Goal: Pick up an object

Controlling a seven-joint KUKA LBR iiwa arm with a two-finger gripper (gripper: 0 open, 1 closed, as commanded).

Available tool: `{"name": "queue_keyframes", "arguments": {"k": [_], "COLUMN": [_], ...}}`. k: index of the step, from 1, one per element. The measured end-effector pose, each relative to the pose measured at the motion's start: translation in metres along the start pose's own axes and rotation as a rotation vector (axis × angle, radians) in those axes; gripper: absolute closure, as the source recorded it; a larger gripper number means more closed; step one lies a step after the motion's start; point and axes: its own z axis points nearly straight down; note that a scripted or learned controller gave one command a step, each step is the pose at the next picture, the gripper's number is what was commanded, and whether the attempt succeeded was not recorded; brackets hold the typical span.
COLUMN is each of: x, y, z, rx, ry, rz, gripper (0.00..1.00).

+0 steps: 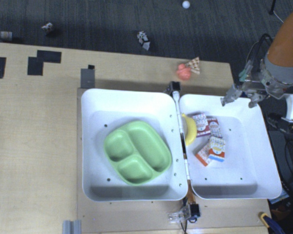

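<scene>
My gripper [242, 99] hangs over the far right corner of the right bin [253, 142], its two fingers spread apart with nothing between them. Below and to its left in that bin lie a yellow banana [189, 130] against the left wall, a small red-and-white carton [204, 124] beside it, and another white, orange and blue carton [212, 151] nearer the front. The left bin [98, 112] holds a green divided plate [137, 151].
A pink ball with a small shuttlecock-like item [187, 70] rests on the bench behind the bins. A black divider [179, 134] runs between the bins. Cables trail at the right edge and the front of the bench.
</scene>
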Motion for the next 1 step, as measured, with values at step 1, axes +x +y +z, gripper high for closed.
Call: {"name": "queue_keyframes", "arguments": {"k": [1], "x": [-0.0328], "y": [-0.0843], "z": [0.0620], "rx": [0.002], "ry": [-0.001], "rz": [0.003], "gripper": [0.00]}}
